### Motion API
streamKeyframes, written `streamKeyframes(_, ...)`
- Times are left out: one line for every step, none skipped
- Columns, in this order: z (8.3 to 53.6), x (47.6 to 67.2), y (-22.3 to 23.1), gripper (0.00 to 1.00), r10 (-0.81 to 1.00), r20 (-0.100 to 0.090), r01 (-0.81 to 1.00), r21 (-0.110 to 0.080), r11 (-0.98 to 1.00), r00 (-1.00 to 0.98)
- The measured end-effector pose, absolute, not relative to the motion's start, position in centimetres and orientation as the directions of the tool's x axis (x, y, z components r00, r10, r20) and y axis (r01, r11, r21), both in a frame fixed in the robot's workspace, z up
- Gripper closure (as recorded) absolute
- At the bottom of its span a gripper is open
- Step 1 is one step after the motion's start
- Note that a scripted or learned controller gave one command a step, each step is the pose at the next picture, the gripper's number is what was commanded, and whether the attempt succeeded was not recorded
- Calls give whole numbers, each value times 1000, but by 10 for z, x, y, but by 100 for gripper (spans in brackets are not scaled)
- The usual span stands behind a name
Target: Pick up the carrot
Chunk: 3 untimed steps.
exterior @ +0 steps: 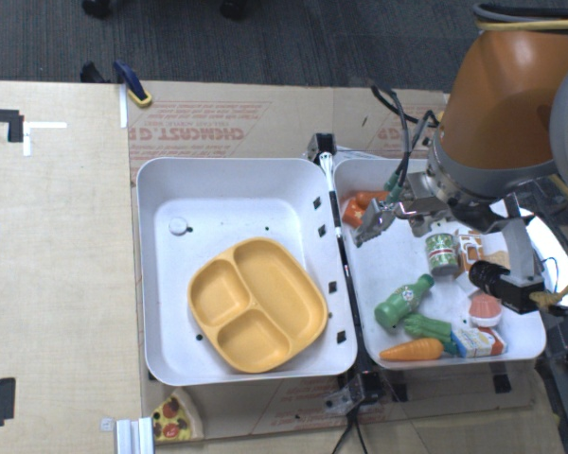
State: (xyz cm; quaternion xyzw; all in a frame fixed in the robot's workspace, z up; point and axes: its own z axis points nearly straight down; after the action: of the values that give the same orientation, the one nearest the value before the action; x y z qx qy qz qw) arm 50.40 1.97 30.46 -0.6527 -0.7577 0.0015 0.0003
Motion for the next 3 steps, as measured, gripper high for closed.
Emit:
streamKeyframes(207, 478, 82, 0, 997, -1, 997, -3, 77, -77)
streamKeyframes(508, 519, 22, 0, 998, -3, 998, 3, -56, 56)
streamKeyframes(543, 485, 75, 0, 990, -2, 990, 5, 140, -140)
